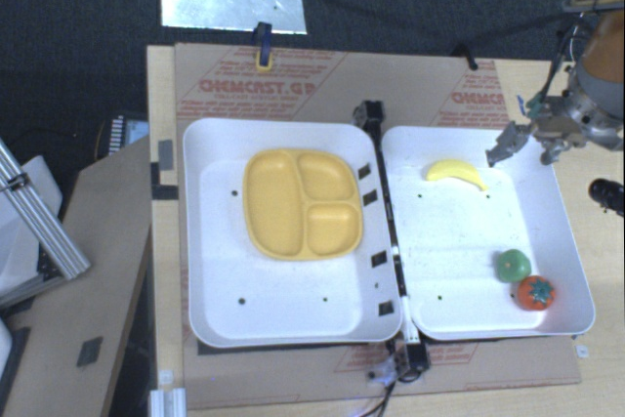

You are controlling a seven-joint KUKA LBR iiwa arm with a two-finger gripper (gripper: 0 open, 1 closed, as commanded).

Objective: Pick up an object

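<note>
A yellow banana (455, 173) lies in the right bin (459, 308) near its back edge. A green round fruit (513, 265) and a red tomato-like fruit (534, 292) sit close together at the bin's front right corner. My gripper (528, 148) hangs over the back right of this bin, to the right of the banana and apart from it. Its fingers (504, 145) are spread open with nothing between them.
A yellow divided plate (301, 203) lies in the middle of the left bin (210, 308). A black clip rail (383, 210) runs between the two bins. Cardboard (293, 83) lies under both bins.
</note>
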